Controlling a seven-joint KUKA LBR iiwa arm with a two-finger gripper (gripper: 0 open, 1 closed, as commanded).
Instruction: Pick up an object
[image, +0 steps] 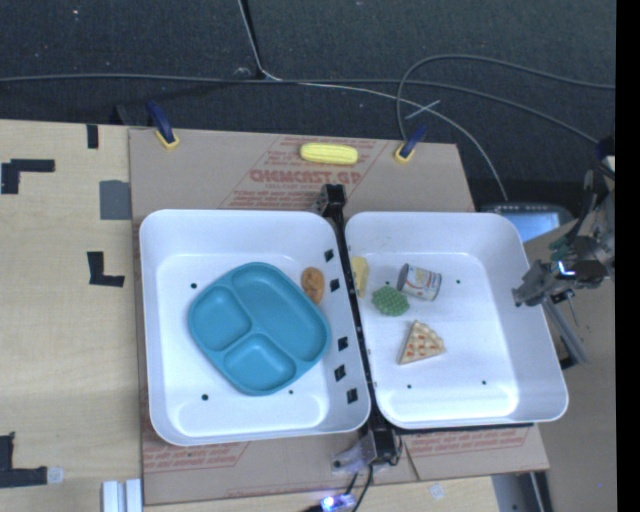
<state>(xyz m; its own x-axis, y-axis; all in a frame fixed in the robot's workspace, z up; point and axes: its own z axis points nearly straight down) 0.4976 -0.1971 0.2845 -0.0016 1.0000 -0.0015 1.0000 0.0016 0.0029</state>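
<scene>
Holding off | gripper (535, 285) hangs past the right bin's outer rim, finger state I cannot tell | small silver metal can (421, 283) lies leftward, long axis pointing roughly toward my gripper.

Left bin (160, 330): divided tray (258, 326), small round item (313, 284) at its right | Right bin (500, 395): can (420, 282) behind, round piece (390, 299) just left-front of it, wedge (421, 343) in front | Cardboard (200, 170) behind bins: oblong item (328, 154) | Hand (545, 283): beyond right bin's right rim.
</scene>
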